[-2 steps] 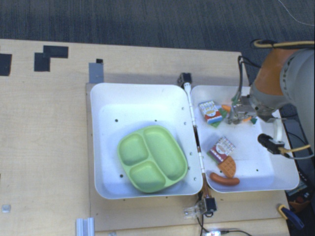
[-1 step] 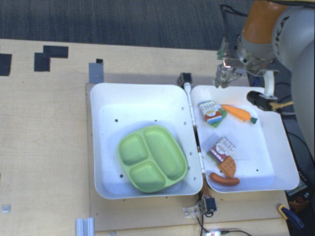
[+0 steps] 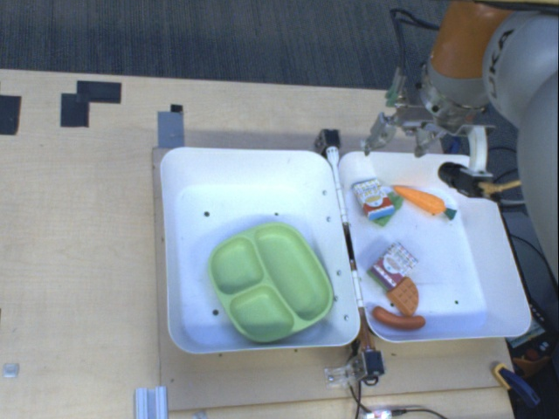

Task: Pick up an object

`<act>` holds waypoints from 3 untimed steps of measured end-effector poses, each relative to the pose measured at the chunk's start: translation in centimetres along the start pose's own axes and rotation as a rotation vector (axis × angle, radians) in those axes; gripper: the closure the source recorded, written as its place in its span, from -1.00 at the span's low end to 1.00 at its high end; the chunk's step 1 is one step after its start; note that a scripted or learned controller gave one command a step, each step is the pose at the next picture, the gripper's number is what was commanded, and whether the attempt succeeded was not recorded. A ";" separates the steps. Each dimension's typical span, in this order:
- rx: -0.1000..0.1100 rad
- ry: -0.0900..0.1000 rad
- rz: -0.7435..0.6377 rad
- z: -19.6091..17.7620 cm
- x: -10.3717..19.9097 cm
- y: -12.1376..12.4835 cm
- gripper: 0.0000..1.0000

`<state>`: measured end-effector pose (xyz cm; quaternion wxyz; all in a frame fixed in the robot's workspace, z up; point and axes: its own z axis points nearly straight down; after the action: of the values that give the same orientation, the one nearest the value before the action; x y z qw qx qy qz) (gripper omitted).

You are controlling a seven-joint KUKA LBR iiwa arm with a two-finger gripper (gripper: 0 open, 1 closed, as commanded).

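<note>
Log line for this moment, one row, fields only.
gripper: open, above right bin's far rim, holding nothing | right bin: carrot, two packets, cracker, sausage | left bin: green tray

A pale wooden tabletop [image 3: 79, 260] fills the frame's lower part, bearing 2 white bins [image 3: 188, 321] side by side, right of centre.

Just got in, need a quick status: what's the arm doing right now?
The arm's gripper sits above the far edge of the right bin, fingers spread, with nothing between them. So no pick yet. The right bin holds a toy carrot, a small colourful box, a second small packet, a waffle-like piece and a sausage. The left bin holds a green divided plate. The carrot and the colourful box lie nearest the gripper.
</note>
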<state>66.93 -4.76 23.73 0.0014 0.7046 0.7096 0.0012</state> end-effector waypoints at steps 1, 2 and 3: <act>0.002 0.000 0.004 14.9 -7.8 -9.3 -1.00; -0.004 0.000 0.003 13.8 -7.7 -9.1 1.00; -0.001 -0.002 0.005 15.1 -14.6 -4.8 1.00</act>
<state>62.29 -19.45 8.60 0.0022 0.7062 0.7080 0.0009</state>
